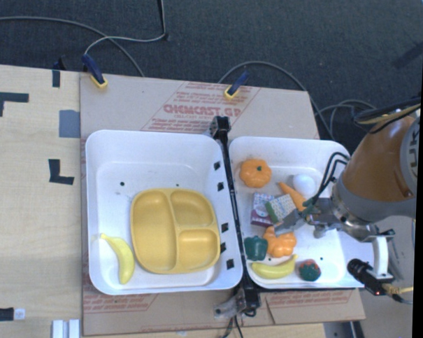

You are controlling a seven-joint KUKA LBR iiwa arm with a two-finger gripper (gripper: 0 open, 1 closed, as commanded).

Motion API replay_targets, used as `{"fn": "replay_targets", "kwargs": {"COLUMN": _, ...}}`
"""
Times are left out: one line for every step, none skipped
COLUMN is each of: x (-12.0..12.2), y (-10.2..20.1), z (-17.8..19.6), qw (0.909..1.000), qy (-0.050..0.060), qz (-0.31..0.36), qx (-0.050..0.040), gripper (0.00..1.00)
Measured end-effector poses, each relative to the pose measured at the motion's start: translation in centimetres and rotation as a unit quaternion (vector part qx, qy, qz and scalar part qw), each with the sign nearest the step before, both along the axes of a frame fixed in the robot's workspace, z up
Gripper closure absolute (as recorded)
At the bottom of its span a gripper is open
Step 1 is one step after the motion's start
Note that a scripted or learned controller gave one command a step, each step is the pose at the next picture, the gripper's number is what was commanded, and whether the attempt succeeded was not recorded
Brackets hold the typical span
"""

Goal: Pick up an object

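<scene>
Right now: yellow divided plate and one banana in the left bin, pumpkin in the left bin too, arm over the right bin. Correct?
Not quite. The pumpkin sits in the right bin, near its upper left corner. The rest holds in the camera view: yellow divided plate and banana in the left bin, arm over the right one.

Robotics lab: clamped cardboard (pixel 200 112) bench, taped markers (pixel 57 171), trailing cables (pixel 119 38).

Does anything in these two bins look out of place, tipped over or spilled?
Nothing looks spilled or damaged. The left bin holds a yellow divided plate lying flat, with a banana beside it. The right bin is crowded: toy foods are piled against each other around the pincer, which looks like clutter, not a mishap.
</scene>
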State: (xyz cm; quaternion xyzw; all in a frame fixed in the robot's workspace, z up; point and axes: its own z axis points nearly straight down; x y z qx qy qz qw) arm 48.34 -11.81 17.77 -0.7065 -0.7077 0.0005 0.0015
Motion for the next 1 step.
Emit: {"fn": "replay_targets", "kwargs": {"x": 0.01, "y": 1.30, "z": -6.85, "qw": 1.0000, "qy": -0.001, "qz": -0.001, "qx": -0.0002, "gripper": 0.00}}
